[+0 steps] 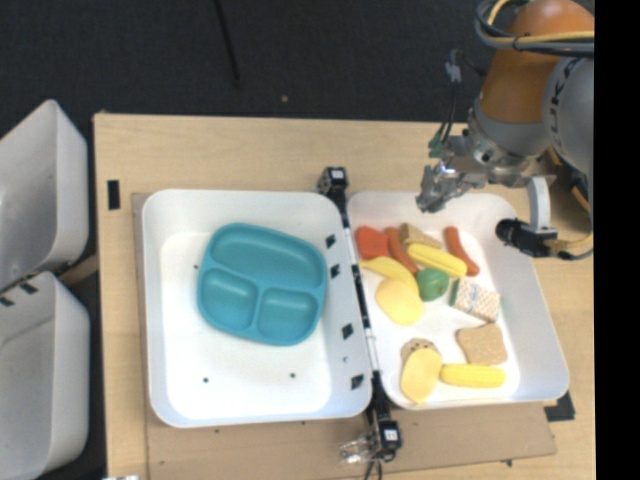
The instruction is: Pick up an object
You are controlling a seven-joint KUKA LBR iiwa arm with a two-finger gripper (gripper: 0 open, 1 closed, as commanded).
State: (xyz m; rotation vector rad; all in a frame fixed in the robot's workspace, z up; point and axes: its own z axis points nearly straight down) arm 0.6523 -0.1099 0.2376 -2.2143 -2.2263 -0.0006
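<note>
Above the far edge of the right bin (pixel 530 298) hangs my gripper (pixel 436 193), reaching in from the right on a grey arm with an orange band (pixel 525 63) over the wrist. My fingers point down toward the bin's back rim; they look close together with nothing between them, though they are small and dark here and I cannot tell their spread for certain.

Toy food lies scattered in that right bin. Nearest my gripper, just toward the front of it, sit an orange-red carrot piece (pixel 372 240), a yellow banana (pixel 436 259) and a small red sausage (pixel 460 249). Beside the banana is a green piece (pixel 433 285), touching a pale yellow lemon shape (pixel 399 301). Farther toward the front of the bin are a patterned wrapped block (pixel 477 300), a brown slice of toast (pixel 482 345), a second yellow banana (pixel 472 375) and a yellow pear-like fruit (pixel 420 375).

Left of the right bin, touching it along a hinged seam, is the left bin (pixel 165 368), holding a teal divided plate (pixel 262 283).
</note>
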